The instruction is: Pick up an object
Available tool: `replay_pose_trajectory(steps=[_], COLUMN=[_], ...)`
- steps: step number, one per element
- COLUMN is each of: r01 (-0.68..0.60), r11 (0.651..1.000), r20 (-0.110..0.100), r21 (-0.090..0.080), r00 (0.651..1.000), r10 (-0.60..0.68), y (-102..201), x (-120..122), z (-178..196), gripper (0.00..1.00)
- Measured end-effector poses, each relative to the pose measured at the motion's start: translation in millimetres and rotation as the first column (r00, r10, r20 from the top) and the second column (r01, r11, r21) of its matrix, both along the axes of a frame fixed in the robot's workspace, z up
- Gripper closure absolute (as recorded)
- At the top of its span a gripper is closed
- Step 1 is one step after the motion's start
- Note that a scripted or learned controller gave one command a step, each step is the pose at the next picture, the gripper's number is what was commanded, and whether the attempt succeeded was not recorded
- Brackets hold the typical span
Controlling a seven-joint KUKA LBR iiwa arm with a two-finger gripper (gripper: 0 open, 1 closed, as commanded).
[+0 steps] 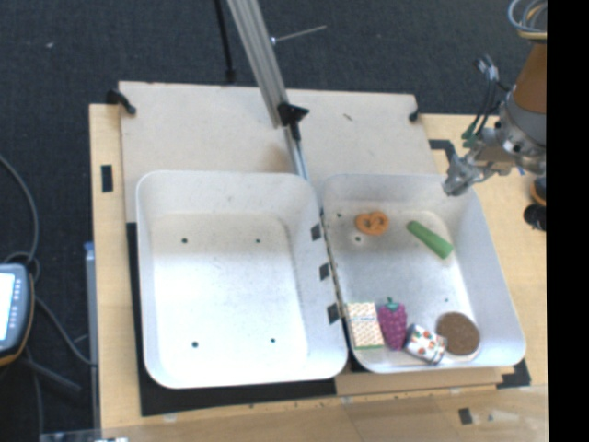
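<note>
green stick (430, 238) slants toward bin's near-right.

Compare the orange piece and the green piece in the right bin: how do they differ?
Colour: the orange piece is orange with a darker middle; the green piece is plain green.
Shape: the orange piece is round and flat; the green piece is long and narrow.
Place: the orange piece lies nearer the divider between the bins; the green piece lies closer to the gripper and runs at a slant.
Both lie apart in the far half of the right bin.
</note>
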State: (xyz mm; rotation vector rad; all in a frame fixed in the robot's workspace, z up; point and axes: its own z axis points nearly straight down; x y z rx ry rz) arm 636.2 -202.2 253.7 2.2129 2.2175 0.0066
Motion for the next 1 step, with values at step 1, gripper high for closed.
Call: replay_pose_trajectory(steps=[1], r01=[-0.001], r11=[1.000], r20=[-0.003], r21=[0.001], r00=[1.000], r10=[0.001], y=[-1.5], x=[1.0], z=[32.6], gripper=[1.00])
